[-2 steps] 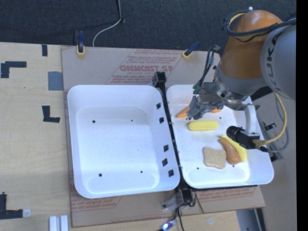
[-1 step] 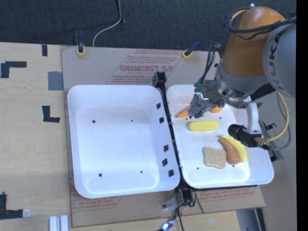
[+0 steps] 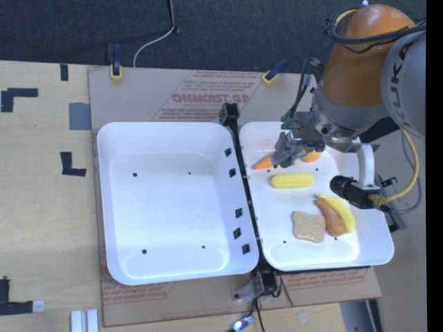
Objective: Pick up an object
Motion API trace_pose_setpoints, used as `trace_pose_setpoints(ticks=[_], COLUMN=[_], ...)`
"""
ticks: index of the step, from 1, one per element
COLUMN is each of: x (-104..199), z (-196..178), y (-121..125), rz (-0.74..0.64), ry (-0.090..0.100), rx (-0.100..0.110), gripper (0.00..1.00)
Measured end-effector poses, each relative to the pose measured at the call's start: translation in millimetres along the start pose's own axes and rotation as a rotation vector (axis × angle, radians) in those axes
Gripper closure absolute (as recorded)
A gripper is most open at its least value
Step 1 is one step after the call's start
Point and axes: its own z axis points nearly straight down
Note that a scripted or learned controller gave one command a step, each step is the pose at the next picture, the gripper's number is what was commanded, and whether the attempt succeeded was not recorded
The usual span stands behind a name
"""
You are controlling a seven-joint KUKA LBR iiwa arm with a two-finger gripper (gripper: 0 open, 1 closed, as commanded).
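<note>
Hidden across the middle of the carrot (image 3: 263,162) by the gripper (image 3: 285,156). Left in sight: a pointed orange tip at 8 o'clock of the tool and a blunter orange end at 3 o'clock. Hard to say whether one piece or two. Impossible to judge whether the dark, blurred gripper is open, closed or clamped on anything. Sitting right over the carrot, with contact unclear.

Lying flat in the right bin (image 3: 374,254), toward 11 o'clock of its floor, near the dividing wall. Bright orange, smooth, tapering, plastic-looking.

Just beside it at 5 o'clock: a corn (image 3: 292,180), yellow, stubby, rounded at both ends, lying crosswise. Farther off at 4 o'clock: a curved yellow banana (image 3: 347,216) touching a glossy orange-brown sausage (image 3: 331,216), side by side. At 5 o'clock, near the bin's front: a bread (image 3: 308,227), tan, flat, squarish with soft corners, just beside the sausage's lower end.

Above, at 1 o'clock: the arm (image 3: 360,54), a bulbous orange shell on grey, cut off by the picture's edge, with black and yellow cables looping down at 3 o'clock.

At 9 o'clock: the left bin (image 3: 166,192), smooth white, shallow, rounded corners, a few dark dots on its floor. Under both: brown printed cardboard (image 3: 201,95) on a pale wood-grain bench (image 3: 41,206).
</note>
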Motion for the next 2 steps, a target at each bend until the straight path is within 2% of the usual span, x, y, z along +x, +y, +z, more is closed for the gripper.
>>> trace_pose_setpoints(ticks=[1, 2], x=[4, 37], z=[3, -43], y=[-22, -27], rz=[0.007, 0.003], ry=[-0.002, -0.002], rx=[-0.003, -0.009], gripper=[1.0, 1.0])
